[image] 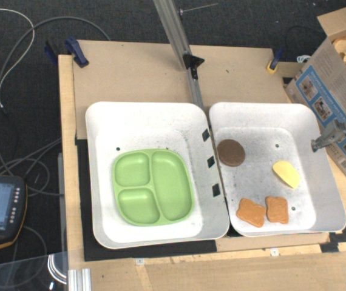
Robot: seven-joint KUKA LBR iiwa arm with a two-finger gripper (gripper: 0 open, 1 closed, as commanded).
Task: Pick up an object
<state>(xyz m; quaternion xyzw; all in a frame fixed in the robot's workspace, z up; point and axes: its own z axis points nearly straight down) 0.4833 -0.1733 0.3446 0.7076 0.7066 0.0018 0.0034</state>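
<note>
Your tool (316, 143) sits at the right rim of the right bin (252, 110), a grey metal piece pointing left over the bin wall. From this angle you cannot tell whether it is spread or pressed together, and nothing shows in its grip.

Your candidates all lie on the floor of the right bin. A brown round disc (230, 153) is near the left wall, and a yellow piece (286, 174) is to its right, closest to the tool but apart from it. Two orange-brown pieces (251, 213) (277, 210) lie side by side along the front wall.

The left bin (100, 123) holds a green divided plate (153, 187) with three compartments. Both bins rest on the worktop (136, 71). A printed cardboard box (325, 86) stands just behind the tool.
</note>
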